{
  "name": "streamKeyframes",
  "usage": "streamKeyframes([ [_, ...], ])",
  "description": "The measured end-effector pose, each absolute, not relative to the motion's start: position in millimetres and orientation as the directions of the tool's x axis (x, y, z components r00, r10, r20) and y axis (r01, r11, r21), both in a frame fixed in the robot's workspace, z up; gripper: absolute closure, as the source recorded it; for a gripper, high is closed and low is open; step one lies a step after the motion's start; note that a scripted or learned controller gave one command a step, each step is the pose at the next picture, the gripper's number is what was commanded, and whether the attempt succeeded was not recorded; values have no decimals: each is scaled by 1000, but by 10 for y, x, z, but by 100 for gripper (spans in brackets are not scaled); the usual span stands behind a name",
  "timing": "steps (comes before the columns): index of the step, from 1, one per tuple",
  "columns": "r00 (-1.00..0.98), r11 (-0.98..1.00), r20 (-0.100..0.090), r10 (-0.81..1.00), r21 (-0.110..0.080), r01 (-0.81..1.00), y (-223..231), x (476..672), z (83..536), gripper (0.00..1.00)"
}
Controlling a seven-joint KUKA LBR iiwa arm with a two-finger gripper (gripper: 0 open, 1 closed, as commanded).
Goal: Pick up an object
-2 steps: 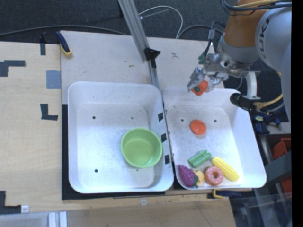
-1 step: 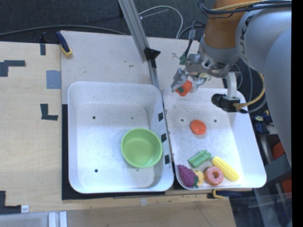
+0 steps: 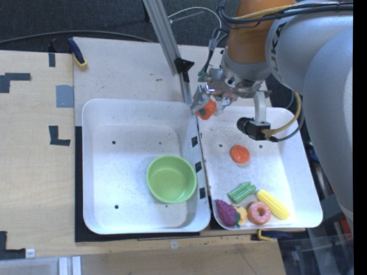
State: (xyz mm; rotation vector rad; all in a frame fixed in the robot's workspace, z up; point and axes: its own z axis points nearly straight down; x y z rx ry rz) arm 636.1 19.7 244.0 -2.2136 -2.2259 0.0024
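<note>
Counting one green bowl (image 3: pixel 171 179), one donut (image 3: pixel 259 212).

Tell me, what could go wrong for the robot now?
The gripper seems to pinch a small orange-red toy right above the wall between the two bins. If the pinch is weak, the toy could slip and drop on that wall, then roll into either bin. It might land near the green bowl.

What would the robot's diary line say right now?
gripper: shut on orange-red toy | position: above bins' divider | green bowl: left bin
</note>
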Motion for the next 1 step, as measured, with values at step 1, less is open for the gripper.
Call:
streamKeyframes([
  [1,-6,6,1,1000,-4,1000,678,6164,2374,100],
])
